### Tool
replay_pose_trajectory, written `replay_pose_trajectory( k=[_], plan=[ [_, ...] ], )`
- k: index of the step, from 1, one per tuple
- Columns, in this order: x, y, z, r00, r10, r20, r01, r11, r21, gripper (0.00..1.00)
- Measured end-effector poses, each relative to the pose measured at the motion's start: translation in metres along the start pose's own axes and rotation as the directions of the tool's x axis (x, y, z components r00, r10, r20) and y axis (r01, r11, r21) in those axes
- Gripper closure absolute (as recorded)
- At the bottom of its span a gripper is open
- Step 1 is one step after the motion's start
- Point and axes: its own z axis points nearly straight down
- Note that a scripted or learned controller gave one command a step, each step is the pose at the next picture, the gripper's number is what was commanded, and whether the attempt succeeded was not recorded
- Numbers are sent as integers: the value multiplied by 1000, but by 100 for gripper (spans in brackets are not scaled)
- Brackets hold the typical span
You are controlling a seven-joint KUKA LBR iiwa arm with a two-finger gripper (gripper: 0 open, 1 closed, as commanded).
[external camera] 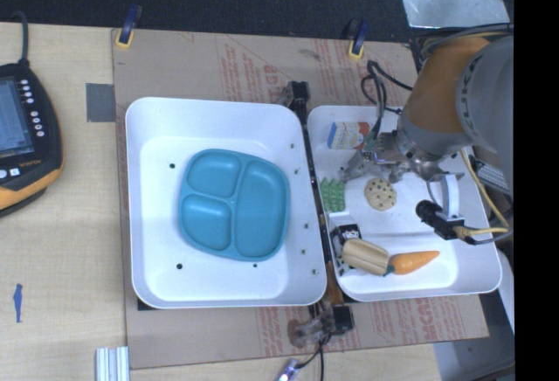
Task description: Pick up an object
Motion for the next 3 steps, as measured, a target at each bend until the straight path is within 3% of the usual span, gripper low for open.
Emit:
replay_pose_trajectory(
  k=[1,2,3],
  plan=[
    [-17,52,-1,1000,0,-2,0,1000,-2,0],
    [-8,-5,0,1000,1,-1,-1,1000,1,0],
    [-40,54,-1,1000,0,-1,0,1000,-2,0]
  ],
)
